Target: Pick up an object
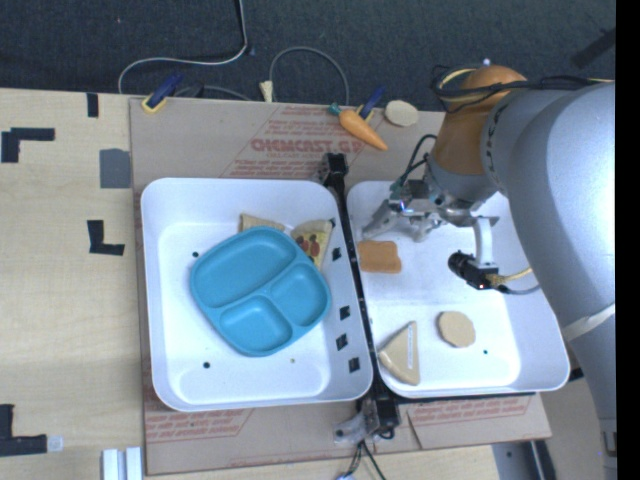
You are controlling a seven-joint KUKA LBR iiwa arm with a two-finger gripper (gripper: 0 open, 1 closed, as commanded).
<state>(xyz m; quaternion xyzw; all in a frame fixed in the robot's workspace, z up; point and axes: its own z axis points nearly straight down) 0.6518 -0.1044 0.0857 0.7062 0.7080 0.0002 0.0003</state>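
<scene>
Bench edges: we see two white bins side by side on a cardboard sheet (300, 133), split by a black divider (345, 258).
Open room: the right bin (530, 358) has a bare floor at its centre and toward 3 o'clock; the left bin (165, 298) has free floor along its 6 o'clock wall.
Left bin contents: a blue divided tray (260, 290) fills the middle, lying over flat pieces that poke out at its 1 o'clock corner.
Right bin contents: we find a brown toast slice (379, 257) at 10 o'clock, a pale wedge (402, 353) at 7 o'clock against the divider, and a round tan cookie (457, 329) at 6 o'clock.
Outside the bins: a toy carrot (361, 128) and a pale disc (401, 113) lie on the cardboard at 12 o'clock.
Gripper: the gripper (388, 220) hangs just above the toast slice at the bin's 11 o'clock; we cannot tell its opening, and nothing shows in its grasp.
</scene>
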